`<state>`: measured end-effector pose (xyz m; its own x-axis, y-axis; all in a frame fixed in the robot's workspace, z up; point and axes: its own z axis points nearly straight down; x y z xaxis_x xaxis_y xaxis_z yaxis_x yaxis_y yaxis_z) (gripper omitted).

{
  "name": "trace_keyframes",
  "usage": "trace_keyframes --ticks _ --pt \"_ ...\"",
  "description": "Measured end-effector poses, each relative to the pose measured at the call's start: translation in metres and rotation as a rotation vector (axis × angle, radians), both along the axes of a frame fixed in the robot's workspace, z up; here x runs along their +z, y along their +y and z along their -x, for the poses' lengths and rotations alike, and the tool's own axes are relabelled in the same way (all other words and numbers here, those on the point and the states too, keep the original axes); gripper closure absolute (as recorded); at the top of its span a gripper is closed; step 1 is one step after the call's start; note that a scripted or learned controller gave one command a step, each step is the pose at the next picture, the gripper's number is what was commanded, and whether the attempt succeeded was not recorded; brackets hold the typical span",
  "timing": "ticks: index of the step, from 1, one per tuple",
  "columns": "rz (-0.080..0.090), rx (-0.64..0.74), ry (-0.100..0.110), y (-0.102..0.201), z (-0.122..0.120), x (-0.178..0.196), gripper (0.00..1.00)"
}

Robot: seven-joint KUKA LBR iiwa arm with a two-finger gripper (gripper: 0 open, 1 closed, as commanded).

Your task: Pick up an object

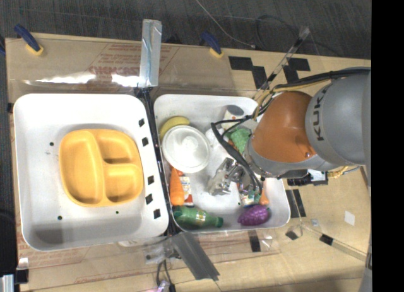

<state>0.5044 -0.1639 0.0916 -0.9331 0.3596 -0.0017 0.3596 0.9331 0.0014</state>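
Note:
My gripper (222,181) hangs low in the right bin (208,105), over its white floor between the orange carrot (178,188) and the purple grape bunch (254,215). A white bowl (186,147) lies just up and left of it. Behind the bowl sits a yellow piece (173,123). A green bottle (197,217) lies along the bin's near wall. A green item (240,138) shows partly under the wrist, and a small red and orange item (257,195) lies right of the gripper. I see nothing held.
The left bin (38,221) holds a yellow divided tray (101,166). The arm's orange band (284,130) and grey body cover the right bin's right side. Cables run over the bin's far right corner. Cardboard and tape surround both bins.

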Motion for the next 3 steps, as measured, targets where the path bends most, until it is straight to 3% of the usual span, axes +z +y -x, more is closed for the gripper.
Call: trace_keyframes --ticks 1,2,3 --pt "0.003 -0.014 -0.009 0.020 -0.078 0.173 1.00" --pt "0.003 0.259 0.000 -0.015 -0.126 0.193 1.00" --pt "-0.002 0.351 0.007 0.028 -0.125 0.059 1.00"
